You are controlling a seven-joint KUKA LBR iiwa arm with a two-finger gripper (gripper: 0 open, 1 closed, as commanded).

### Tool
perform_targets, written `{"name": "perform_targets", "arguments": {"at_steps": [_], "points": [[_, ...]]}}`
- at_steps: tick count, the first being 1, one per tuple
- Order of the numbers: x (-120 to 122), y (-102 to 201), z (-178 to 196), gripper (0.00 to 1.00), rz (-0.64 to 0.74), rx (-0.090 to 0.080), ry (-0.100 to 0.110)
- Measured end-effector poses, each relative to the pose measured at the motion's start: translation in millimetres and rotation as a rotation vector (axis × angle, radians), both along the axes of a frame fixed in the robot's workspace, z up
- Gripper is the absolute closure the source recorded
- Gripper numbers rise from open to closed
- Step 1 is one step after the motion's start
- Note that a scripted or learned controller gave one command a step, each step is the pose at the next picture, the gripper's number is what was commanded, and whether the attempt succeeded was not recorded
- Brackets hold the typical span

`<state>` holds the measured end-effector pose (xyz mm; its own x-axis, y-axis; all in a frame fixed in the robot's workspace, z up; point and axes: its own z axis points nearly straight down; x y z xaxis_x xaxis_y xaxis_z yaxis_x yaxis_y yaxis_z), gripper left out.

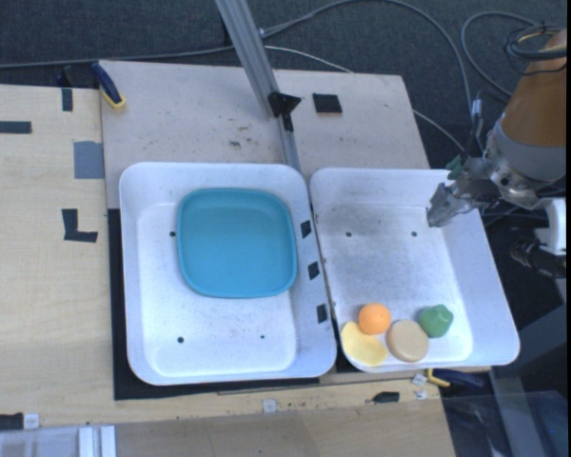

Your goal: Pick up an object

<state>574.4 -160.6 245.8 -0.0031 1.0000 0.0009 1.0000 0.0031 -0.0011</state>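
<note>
Four small objects cluster at the lower edge of the right bin [476, 284], lower right of the frame: an orange ball [373, 318], a tan round piece [407, 341], a green piece [436, 320] and a yellow flat piece [362, 348], partly covered by the ball and the tan piece. One blue square plate [236, 242] lies in the left bin [143, 255]. Two white bins sit side by side on the tabletop [38, 208]. No writing is legible anywhere. At the right edge, the grey arm's jaws [442, 208] hang over the right bin's upper right rim, well apart from the objects; whether they are apart or together cannot be made out. The arm is cut off by the frame.
</note>
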Motion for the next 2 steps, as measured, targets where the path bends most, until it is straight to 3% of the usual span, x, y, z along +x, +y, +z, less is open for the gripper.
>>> {"name": "perform_targets", "arguments": {"at_steps": [2], "points": [[-30.0, 91.2, -0.1, 1.00, 0.001, 0.000, -0.001]]}}
